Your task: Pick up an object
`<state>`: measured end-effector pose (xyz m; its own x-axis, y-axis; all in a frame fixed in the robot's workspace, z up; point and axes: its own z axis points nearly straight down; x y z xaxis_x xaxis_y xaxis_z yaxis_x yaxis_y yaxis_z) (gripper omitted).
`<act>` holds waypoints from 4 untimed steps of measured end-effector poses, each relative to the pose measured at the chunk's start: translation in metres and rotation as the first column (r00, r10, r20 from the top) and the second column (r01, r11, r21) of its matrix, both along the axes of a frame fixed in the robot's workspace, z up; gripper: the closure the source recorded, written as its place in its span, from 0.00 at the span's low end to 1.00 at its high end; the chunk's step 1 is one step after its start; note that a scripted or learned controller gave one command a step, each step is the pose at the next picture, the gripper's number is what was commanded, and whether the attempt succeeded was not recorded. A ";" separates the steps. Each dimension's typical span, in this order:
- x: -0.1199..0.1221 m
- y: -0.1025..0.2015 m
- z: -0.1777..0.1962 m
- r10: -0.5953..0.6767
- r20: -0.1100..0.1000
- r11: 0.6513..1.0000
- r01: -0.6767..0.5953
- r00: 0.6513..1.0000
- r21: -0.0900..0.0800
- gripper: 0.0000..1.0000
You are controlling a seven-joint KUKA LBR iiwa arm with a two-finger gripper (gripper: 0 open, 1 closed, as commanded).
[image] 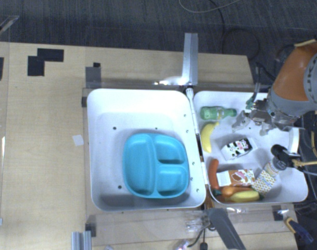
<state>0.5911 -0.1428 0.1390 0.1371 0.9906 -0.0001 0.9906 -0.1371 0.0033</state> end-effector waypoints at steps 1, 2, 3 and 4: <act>-0.043 0.039 -0.049 0.243 0.010 0.970 -0.242 0.970 -0.005 0.00; -0.040 0.041 -0.037 0.244 0.018 0.970 -0.244 0.970 -0.004 1.00; 0.036 0.074 0.047 0.101 0.002 0.995 -0.101 0.995 -0.001 1.00; 0.042 0.155 0.046 -0.078 0.001 0.997 0.078 0.997 0.001 1.00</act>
